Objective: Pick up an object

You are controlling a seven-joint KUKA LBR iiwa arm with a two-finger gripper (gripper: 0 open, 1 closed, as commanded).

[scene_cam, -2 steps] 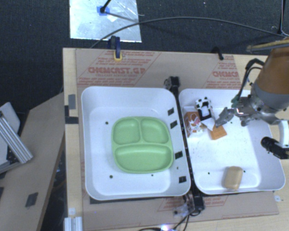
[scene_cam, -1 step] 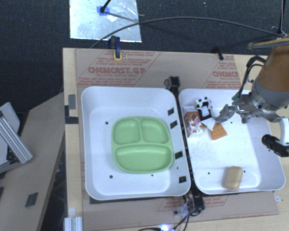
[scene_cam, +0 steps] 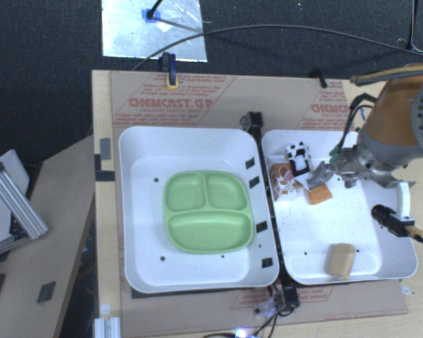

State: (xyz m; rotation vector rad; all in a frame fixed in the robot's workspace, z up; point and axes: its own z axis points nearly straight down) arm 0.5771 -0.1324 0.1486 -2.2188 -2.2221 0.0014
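Observation:
The right bin (scene_cam: 381, 248) holds a small black and white toy (scene_cam: 297, 156), a red and white packet (scene_cam: 283, 179), an orange block (scene_cam: 319, 194) and a tan bread-like lump (scene_cam: 340, 260). My gripper (scene_cam: 320, 175) is low over the upper part of this bin, right above the orange block and just right of the packet and toy. It looks close to or touching the block's top edge. The arm, with its orange band (scene_cam: 400, 111), comes in from the right.
The left bin (scene_cam: 141, 189) carries a green divided plate (scene_cam: 209, 211). A black ridge with clips (scene_cam: 265, 203) separates the bins. A black fitting (scene_cam: 389, 220) hangs over the right bin's right side. Bare bin floor lies between the orange block and the tan lump.

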